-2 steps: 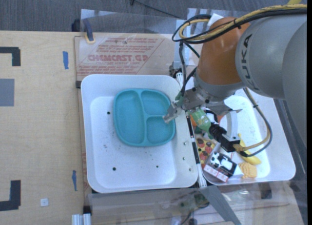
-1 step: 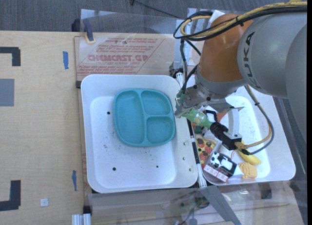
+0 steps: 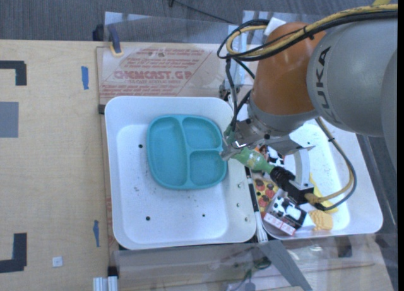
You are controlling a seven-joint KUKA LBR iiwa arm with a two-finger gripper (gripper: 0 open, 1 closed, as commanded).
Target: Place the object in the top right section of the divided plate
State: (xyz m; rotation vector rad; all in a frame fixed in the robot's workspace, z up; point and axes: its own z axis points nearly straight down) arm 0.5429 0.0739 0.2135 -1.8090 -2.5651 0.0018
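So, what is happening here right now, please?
A grey and orange arm reaches in from the right over two white bins. Its gripper hovers at the right edge of the teal plate, which lies in the left bin. A green object sits just below the gripper, at the border between the bins; whether it is gripped is unclear. The plate's sections hold nothing yet. Several other items lie in the right bin.
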